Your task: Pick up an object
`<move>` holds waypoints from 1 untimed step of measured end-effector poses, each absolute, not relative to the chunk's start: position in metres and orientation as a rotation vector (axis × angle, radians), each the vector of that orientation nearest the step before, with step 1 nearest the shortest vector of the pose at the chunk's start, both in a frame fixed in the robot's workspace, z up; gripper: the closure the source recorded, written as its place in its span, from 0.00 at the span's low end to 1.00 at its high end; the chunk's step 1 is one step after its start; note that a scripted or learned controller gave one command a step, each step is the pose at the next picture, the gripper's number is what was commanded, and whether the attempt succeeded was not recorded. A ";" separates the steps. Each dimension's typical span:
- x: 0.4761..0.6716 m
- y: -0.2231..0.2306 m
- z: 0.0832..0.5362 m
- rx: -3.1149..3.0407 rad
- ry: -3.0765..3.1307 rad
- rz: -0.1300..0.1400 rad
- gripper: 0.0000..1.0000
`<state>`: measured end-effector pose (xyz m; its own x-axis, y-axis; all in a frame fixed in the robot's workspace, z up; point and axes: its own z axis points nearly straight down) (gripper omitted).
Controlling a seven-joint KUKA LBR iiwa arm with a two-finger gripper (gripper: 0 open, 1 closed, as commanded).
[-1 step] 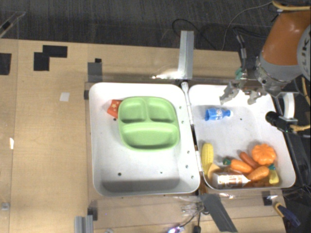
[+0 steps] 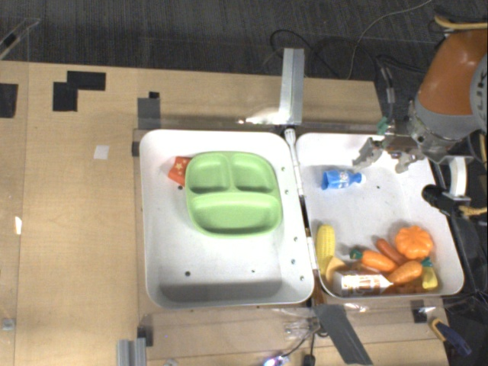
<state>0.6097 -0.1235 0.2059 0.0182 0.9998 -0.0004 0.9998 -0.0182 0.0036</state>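
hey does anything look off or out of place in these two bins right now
Mostly tidy. One oddity: a red item in the left bin lies wedged under the green divided plate's left edge, mostly hidden. The blue bottle lies on its side, apart from the food pile.

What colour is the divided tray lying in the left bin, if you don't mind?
Light green; the divided tray shows clearly in the camera view.

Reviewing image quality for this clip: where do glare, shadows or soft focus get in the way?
Camera view: bright glare washes out the metal divider post at the bins' far rim; a grey shadow darkens the left bin's near floor; the gripper and orange-banded arm look slightly soft; the green tray and the blue bottle read clearly.
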 end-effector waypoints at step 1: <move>0.612 -0.122 0.218 2.234 2.200 0.011 1.00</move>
